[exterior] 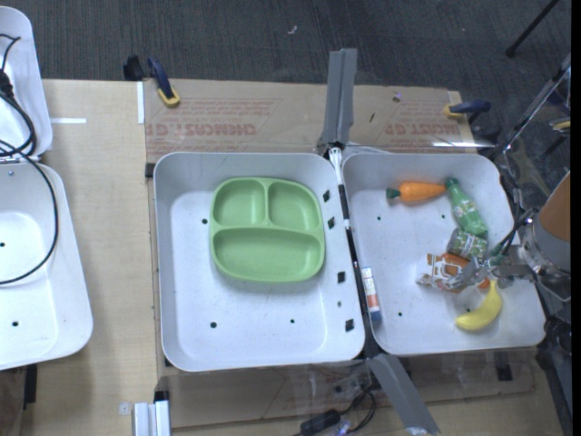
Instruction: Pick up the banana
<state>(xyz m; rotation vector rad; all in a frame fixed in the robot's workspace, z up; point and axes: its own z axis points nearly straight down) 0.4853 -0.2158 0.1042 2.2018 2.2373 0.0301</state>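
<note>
The yellow banana (479, 312) lies curved near the front right corner of the right bin (399, 330). My gripper (487, 274) reaches in from the right edge and hovers low just behind the banana's upper end, over a crumpled orange-and-white packet (443, 270). The banana rests on the bin floor and nothing is lifted. The arm's orange band (556, 209) shows at the right edge.
Also in the right bin are an orange carrot (418, 192), a green bottle (466, 209) and a green wrapper (467, 243). A small tube (369, 294) lies along the bins' divider. The left bin (182, 325) holds a green divided plate (268, 230).
</note>
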